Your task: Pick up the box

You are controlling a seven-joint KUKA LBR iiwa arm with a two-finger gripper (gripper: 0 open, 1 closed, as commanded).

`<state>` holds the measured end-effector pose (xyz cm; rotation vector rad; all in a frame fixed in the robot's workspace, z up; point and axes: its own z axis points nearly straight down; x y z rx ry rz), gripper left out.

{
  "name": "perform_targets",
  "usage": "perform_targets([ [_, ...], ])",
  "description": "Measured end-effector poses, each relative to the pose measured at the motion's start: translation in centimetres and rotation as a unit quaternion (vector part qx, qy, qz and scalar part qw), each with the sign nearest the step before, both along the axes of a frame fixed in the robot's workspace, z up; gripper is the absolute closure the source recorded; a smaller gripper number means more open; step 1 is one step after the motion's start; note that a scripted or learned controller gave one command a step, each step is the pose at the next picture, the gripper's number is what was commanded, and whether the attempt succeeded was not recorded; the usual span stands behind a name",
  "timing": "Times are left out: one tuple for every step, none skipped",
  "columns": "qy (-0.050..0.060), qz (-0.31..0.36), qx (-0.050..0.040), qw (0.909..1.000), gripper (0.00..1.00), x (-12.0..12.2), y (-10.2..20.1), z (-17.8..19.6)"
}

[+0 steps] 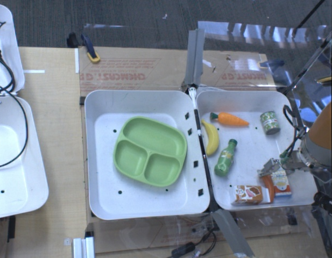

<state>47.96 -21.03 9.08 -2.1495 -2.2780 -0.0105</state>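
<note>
Down near the front rim of the right bin (246, 97) lie two box-like cartons, so "the box" is ambiguous. One is a brown and white box (248, 194) lying flat. The other is a small orange and white carton (280, 183) just beside it, toward the arm. The gripper (273, 167) sits at the back edge of that orange carton, close enough to look as if it touches, but I cannot tell whether its fingers are spread or pressed together, and nothing shows between them.

Measured from the brown box, the green bottle (225, 159) lies a little back and left. The banana (211, 137) is further that way against the dividing wall, with the carrot (230, 120) and can (269, 122) well behind.

To grasp well, I judge the fingers should straddle one carton's short sides only, centred, without catching its neighbour.
</note>
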Motion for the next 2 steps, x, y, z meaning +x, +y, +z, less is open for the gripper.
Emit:
perform_targets([
  [0.000, -0.003, -0.0015, 1.0000, 1.00, 0.0, -0.2, 0.9],
  [-0.001, -0.004, -0.0063, 1.0000, 1.00, 0.5, 3.5, 12.4],
])
